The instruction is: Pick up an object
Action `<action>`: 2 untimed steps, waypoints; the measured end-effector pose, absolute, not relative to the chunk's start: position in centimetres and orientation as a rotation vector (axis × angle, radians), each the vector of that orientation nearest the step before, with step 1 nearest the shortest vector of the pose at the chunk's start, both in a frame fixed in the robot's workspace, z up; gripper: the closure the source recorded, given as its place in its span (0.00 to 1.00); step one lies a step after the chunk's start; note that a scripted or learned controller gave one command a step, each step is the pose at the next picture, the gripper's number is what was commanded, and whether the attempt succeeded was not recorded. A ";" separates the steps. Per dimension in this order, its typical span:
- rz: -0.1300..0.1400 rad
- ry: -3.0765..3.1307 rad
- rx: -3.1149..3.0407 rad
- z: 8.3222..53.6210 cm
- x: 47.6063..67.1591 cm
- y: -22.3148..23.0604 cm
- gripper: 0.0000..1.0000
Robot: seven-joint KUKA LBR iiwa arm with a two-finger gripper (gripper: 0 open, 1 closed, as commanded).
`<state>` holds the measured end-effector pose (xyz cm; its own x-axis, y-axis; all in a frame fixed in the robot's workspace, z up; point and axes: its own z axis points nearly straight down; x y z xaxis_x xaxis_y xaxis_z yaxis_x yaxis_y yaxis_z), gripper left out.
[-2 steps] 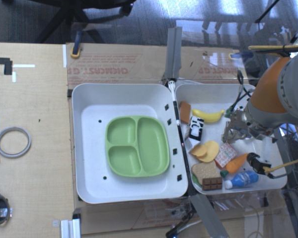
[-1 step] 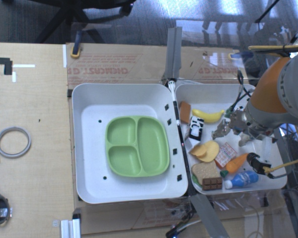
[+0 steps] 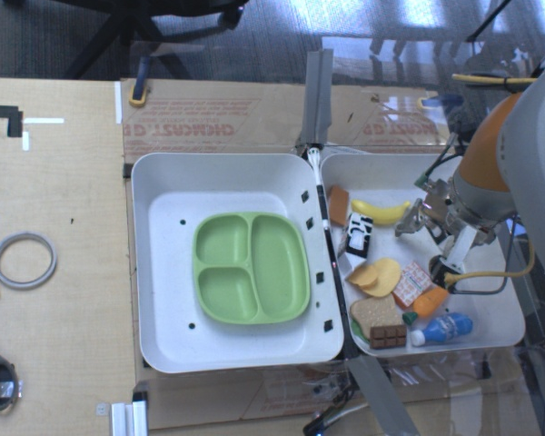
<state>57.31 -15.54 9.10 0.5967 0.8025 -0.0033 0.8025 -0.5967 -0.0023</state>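
So the arm's two-finger tool is hanging over the right-hand shallow white bin, above the middle-right part of it. I honestly can't tell from this angle how the tool is set, too much wrist hardware and cable in the way, and nothing is visibly caught in it. So I'd call this the approach step, nothing picked yet.

All the candidates are in that right bin: a yellow plastic banana at the far side, a brown sausage-shaped piece by the divider, a small black-and-white carton, a couple of pale yellow chip-shaped discs, a red-and-white snack packet, an orange carrot-like toy, a clear bottle with a blue label, a round tan cookie-ish slab and a brown chocolate bar piece at the near edge. The left bin holds just a green three-compartment plate.

My take on doing it well: the near pile is crammed, things touching or overlapping, so a drop there likely pinches two items or skids off. The banana sits a bit apart with open floor around it, so I'd go for that, straddling its narrow width, not its length. Come straight down, and mind the bin's wall and the loose cable.
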 end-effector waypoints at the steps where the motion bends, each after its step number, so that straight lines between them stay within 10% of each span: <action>1: 0.006 -0.938 -2.998 9.6 61.2 -15.0 0.00; 2: 0.005 -0.555 -3.093 11.2 65.0 -13.4 0.00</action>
